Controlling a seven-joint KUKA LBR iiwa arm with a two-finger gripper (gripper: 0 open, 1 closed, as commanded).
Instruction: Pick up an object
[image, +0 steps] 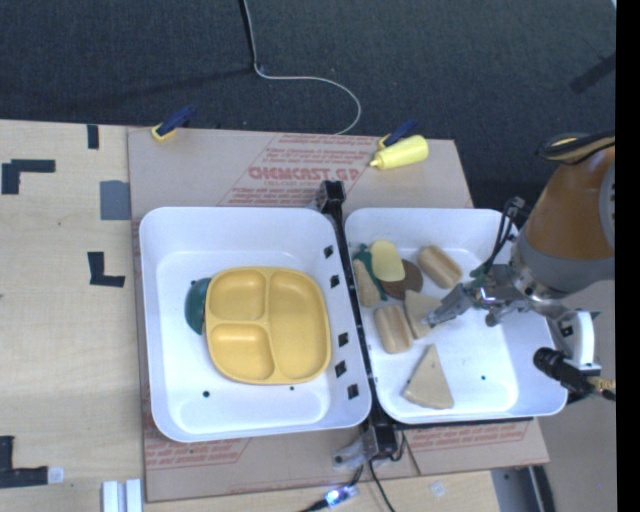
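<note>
The gripper (447, 309) hangs over the right bin (500, 400), whether parted or closed I cannot tell; just left of it lies a tan block (392, 328), seemingly light, rigid and smooth; best pinched across its narrow sides.

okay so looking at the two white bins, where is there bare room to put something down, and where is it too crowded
Bare floor: the right bin's front-right corner, between the tan wedge and the gripper, and the left bin's back strip and front edge around the yellow divided plate. Crowded: the right bin's back-left, where the tan food pieces cluster against the divider.
</note>
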